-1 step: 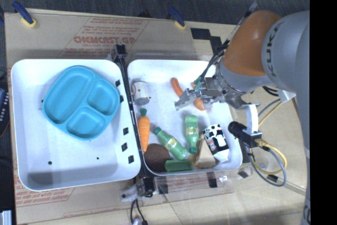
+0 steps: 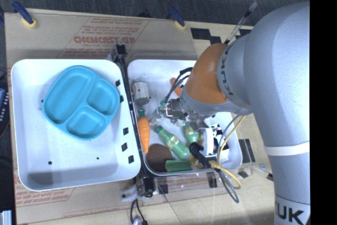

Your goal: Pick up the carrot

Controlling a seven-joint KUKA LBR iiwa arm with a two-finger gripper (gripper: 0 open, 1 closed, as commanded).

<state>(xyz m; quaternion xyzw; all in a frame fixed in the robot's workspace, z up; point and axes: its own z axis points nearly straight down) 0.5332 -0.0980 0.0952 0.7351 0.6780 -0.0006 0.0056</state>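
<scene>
Overhead view of the bench. Two shallow white bins sit side by side on a cardboard sheet. The left bin (image 2: 26,129) holds a blue divided plate (image 2: 81,101) in the upper left of the frame's centre. The right bin (image 2: 152,68) is crowded and partly covered by the arm (image 2: 263,76), which enters from the right.

The carrot (image 2: 144,133) lies along the left wall of the right bin, just beside the divider between the bins, its long axis running roughly top to bottom in the frame. A brown rounded object (image 2: 158,155) touches or nearly touches its lower end. A small can (image 2: 140,91) stands above its upper end. Green bottles (image 2: 174,144) lie just to its right, and a green cylinder (image 2: 178,166) rests along the bin's lower edge.

The gripper (image 2: 176,111) hangs over the middle of the right bin, to the right of the carrot and apart from it. Nothing is seen between its fingers; whether it is open or closed cannot be told from this angle.

Judged step: approach, with the grasp not yet made. To do it well, the gripper should shift toward the left of the frame until centred over the carrot's middle, with the jaws closing across its narrow width. The bin wall leaves little room on one side, and the bottles crowd the other, so a straight vertical descent is advisable.
</scene>
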